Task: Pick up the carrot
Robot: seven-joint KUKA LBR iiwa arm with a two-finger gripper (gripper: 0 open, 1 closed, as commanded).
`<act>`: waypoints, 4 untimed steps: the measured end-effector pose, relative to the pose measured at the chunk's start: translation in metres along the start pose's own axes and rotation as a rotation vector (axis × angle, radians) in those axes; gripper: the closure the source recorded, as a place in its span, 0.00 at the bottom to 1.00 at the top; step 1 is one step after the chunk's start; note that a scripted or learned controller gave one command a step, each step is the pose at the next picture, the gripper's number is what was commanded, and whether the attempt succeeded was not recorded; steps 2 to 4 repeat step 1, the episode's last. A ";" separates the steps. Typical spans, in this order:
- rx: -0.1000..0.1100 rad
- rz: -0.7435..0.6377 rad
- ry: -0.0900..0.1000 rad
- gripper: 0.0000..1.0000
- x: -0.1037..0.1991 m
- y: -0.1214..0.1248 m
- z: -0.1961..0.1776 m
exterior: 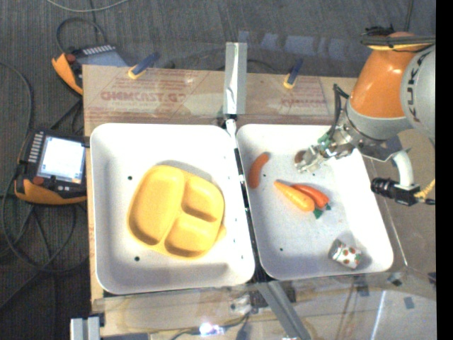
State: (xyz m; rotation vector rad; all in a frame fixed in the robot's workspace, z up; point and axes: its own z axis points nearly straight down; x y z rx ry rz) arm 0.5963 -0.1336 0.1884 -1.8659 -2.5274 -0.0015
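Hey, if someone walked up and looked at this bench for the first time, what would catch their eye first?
Probably the big yellow divided tray taking up much of the left bin. Next, the arm's orange band at the upper right, with the gripper hovering over the right bin. Just below the gripper lies the carrot beside a red pepper, with a sausage by the bin's left wall and a small patterned object in its lower right corner.
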 end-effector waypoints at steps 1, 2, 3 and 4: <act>0.004 0.144 0.001 1.00 0.054 -0.067 0.029; 0.004 0.144 0.001 1.00 0.054 -0.067 0.029; 0.004 0.144 0.001 1.00 0.054 -0.067 0.029; 0.004 0.144 0.001 1.00 0.054 -0.067 0.029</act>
